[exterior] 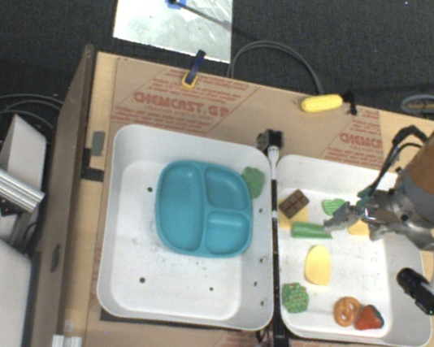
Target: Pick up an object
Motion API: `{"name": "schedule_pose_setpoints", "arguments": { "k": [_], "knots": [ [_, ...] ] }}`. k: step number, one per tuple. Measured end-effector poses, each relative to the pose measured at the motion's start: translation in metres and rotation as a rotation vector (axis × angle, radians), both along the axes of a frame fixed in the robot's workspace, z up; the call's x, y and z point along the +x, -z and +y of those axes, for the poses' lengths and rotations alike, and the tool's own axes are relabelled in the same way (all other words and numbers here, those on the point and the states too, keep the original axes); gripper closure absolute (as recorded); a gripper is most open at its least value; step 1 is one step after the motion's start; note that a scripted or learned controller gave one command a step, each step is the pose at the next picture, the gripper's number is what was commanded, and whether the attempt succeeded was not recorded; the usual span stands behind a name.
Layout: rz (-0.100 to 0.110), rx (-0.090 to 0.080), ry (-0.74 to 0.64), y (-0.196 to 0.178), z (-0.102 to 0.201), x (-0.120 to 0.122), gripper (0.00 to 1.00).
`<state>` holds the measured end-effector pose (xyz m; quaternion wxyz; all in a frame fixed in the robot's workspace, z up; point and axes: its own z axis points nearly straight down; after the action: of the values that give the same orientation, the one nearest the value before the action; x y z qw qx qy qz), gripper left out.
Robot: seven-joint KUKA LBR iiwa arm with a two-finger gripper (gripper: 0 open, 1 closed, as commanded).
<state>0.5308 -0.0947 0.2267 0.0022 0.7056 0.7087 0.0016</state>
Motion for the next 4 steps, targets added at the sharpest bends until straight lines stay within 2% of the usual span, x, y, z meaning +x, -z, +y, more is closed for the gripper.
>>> {"name": "schedule_pose_setpoints", "arguments": {
  "k": [1, 2, 3, 4],
  "knots": [
    [0.011, 0.001, 0.005, 0.099, -0.027, 0.003, 0.0],
    [0.007, 0.002, -0.001, 0.131, 0.002, 0.012, 0.0],
    [0.0, -0.001, 0.0, 0.086, -0.021, 0.039, 0.0],
    [0.005, -0.001, 0.006, 0.144, -0.07, 0.049, 0.0]
  ]
}}
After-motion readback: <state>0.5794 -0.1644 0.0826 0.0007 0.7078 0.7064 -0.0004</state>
